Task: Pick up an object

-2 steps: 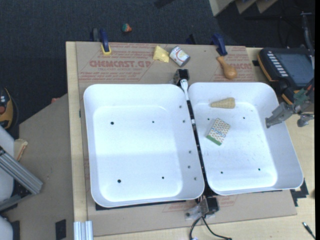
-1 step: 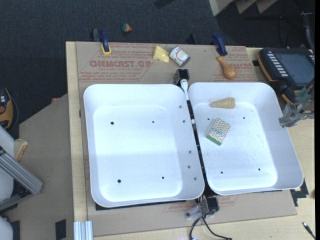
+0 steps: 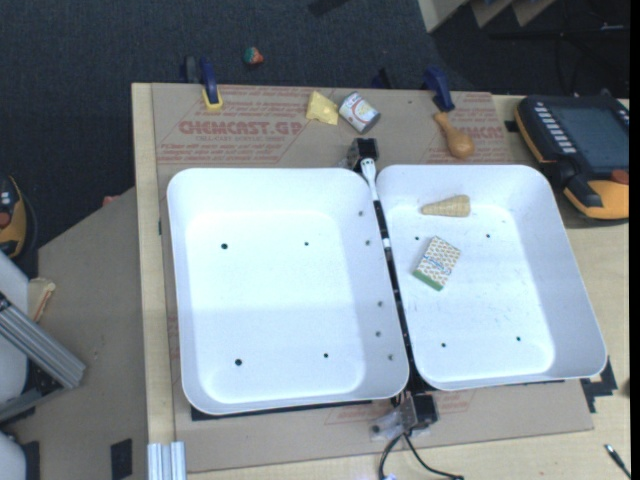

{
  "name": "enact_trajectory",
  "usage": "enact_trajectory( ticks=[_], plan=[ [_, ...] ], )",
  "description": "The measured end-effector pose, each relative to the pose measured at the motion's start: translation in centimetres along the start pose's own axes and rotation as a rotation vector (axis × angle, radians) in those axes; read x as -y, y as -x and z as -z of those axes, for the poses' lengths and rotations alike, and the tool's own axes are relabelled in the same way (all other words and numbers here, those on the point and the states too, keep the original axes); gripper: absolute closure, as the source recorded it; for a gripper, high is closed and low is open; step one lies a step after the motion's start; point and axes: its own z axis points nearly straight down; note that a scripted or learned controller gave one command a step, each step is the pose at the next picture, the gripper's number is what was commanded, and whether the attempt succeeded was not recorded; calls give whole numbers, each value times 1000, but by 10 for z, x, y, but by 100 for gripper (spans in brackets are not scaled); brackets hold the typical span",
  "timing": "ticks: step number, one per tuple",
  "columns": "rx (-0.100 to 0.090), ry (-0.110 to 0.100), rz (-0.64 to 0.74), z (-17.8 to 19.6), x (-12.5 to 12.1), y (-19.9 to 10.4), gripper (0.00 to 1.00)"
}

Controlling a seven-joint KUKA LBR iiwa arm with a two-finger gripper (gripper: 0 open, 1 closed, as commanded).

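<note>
Bench point(image 3: 300, 133), brown board top with red lettering, bearing two white bins.
Left bin point(image 3: 190, 268) and right bin point(image 3: 560, 268) sit side by side, edges touching. Behind them on the board: yellow wedge point(image 3: 322, 108), small white box point(image 3: 359, 112), wooden-handled piece point(image 3: 453, 135), blue clamps point(image 3: 209, 83) at the far edge.

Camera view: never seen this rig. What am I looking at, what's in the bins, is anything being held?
A fixed camera looks down at a slant on a bench with two shallow white bins side by side. The left bin shows bare floor. The right bin holds two things: a tan cone-shaped piece near its far edge, and a small patterned box lying just in front of it, apart from it. Behind the bins, on the brown board, lie a yellow wedge, a small white box and a wooden-looking pear-shaped piece. A grey tablet-like pendant sits at right. Nothing is being held here.
</note>
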Motion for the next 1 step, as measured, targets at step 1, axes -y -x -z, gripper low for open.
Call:
enact_trajectory(
  ticks=[1],
  plan=[
    [-10,-12,10,34,21,-62,100]
  ],
)
